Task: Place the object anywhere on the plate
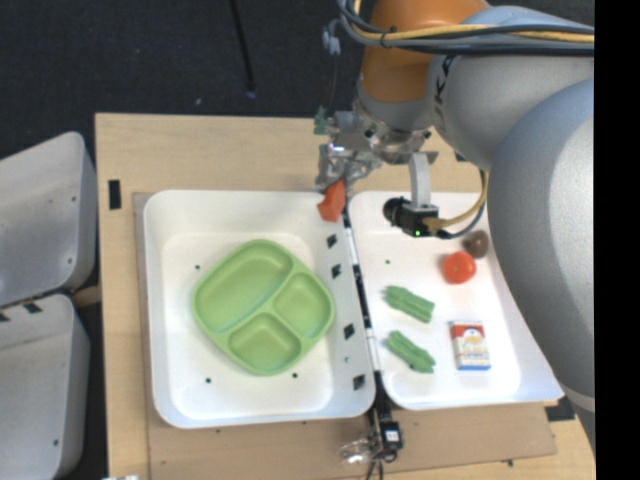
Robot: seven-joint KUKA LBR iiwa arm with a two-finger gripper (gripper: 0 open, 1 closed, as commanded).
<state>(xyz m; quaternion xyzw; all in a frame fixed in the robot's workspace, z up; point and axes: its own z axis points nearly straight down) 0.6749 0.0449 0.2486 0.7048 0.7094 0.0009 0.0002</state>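
A green plate [262, 306] with three compartments lies in the left bin [170, 388]. My gripper [335, 186] hangs over the far end of the divider between the two bins, above the plate's far right. A small orange-red object [331, 202] sits between its fingers, lifted off the bin floor. The gripper is shut on this object.
In the right bin [530, 368] lie a red tomato-like ball [459, 267], two green pieces [409, 303] [411, 351], a small red and white box [469, 345] and a brown thing [478, 243] at the arm's edge. The arm covers the right bin's far right.
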